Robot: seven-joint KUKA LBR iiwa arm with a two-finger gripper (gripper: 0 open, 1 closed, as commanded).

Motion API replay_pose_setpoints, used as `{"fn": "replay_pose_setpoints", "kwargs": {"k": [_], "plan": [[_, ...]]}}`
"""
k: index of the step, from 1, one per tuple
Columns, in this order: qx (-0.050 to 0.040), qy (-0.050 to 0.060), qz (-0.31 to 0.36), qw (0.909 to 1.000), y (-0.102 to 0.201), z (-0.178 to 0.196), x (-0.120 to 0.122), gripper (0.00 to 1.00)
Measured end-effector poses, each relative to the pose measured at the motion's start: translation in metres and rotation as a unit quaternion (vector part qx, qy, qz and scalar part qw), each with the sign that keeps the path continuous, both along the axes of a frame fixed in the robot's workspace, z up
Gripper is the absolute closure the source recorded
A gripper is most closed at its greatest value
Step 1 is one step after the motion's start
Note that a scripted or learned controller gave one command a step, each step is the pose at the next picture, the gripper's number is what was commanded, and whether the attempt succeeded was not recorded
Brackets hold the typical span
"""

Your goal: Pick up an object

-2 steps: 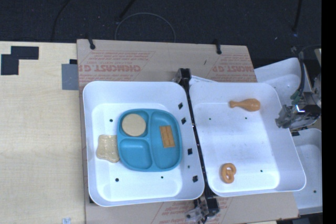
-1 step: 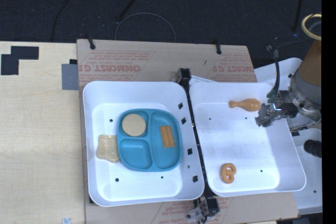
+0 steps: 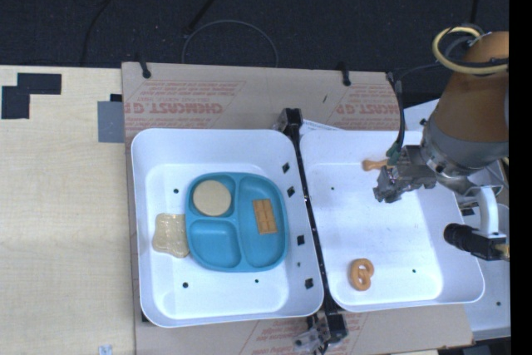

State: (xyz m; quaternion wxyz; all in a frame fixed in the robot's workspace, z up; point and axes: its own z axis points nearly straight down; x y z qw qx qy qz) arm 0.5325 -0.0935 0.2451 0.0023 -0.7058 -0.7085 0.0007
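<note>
My gripper (image 3: 387, 190) hangs over the right bin (image 3: 341, 147), near its upper right part. A small orange piece (image 3: 373, 165) shows just beside the fingers at their upper left; whether it sits between them cannot be made out. An orange pretzel-shaped toy (image 3: 361, 273) lies on the floor of the right bin near its front edge, well below the gripper. In the left bin (image 3: 158, 154) a blue divided tray (image 3: 223, 249) holds a round tan cookie (image 3: 211, 197) and an orange-brown cracker (image 3: 265, 216). A pale yellow flat piece (image 3: 171, 234) lies against the tray's left side.
A black divider (image 3: 301, 204) runs between the two bins. The arm's grey and orange body (image 3: 474, 108) overhangs the right bin's right side, with a black part (image 3: 474, 240) below it. Brown cardboard (image 3: 249, 100) lies beneath the bins.
</note>
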Motion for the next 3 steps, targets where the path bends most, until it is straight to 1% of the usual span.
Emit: {"fn": "replay_pose_setpoints", "kwargs": {"k": [1, 3], "plan": [[-0.0001, 0.001, 0.0, 1.0, 0.047, -0.014, 0.012, 1.0], [-0.0001, -0.001, 0.001, 1.0, 0.155, -0.002, 0.046, 1.0]]}}
